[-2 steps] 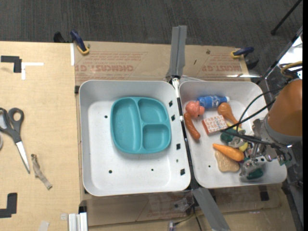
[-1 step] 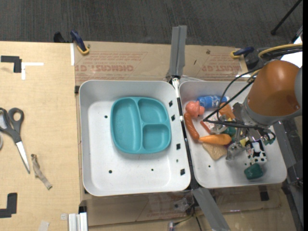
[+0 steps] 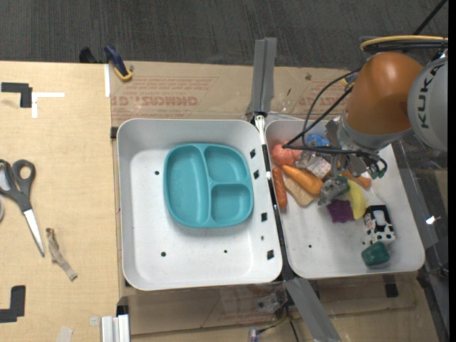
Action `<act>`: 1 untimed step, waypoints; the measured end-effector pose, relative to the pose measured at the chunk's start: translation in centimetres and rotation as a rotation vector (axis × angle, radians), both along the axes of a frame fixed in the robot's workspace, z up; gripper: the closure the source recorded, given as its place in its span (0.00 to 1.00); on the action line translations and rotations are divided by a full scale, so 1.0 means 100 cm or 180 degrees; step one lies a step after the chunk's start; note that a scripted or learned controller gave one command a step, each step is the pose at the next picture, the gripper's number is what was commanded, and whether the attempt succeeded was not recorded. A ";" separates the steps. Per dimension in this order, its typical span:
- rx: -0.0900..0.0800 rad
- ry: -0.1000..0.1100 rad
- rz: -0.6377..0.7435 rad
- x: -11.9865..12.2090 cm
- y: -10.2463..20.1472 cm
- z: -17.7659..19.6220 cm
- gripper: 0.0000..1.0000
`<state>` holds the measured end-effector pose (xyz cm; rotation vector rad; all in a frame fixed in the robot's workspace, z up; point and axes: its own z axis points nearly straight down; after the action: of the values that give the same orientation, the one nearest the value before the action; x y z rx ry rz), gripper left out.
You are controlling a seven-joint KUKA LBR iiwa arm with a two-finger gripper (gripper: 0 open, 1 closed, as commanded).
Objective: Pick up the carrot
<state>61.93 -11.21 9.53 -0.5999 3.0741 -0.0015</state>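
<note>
The carrot (image 3: 303,179) is an orange tapered piece lying at a slant in the upper left part of the right bin (image 3: 324,258), its thick end toward the bin's middle. My gripper (image 3: 340,175) hangs low over the pile just right of the carrot's thick end, under the orange wrist band (image 3: 381,95). Cables and the wrist hide the gripper's tips, and nothing can be seen between them.
A reddish sausage-like piece (image 3: 279,188) lies left of the carrot along the bin wall. Purple (image 3: 342,211) and yellow (image 3: 356,199) toys, a black-and-white cow (image 3: 377,223) and a teal cup (image 3: 375,254) lie to the right. A teal divided plate (image 3: 209,185) sits in the left bin (image 3: 142,255).
</note>
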 end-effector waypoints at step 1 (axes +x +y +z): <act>0.0002 0.0005 -0.0486 -0.077 0.006 0.000 0.00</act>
<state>54.23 -10.61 9.53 -0.3637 3.1126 -0.0012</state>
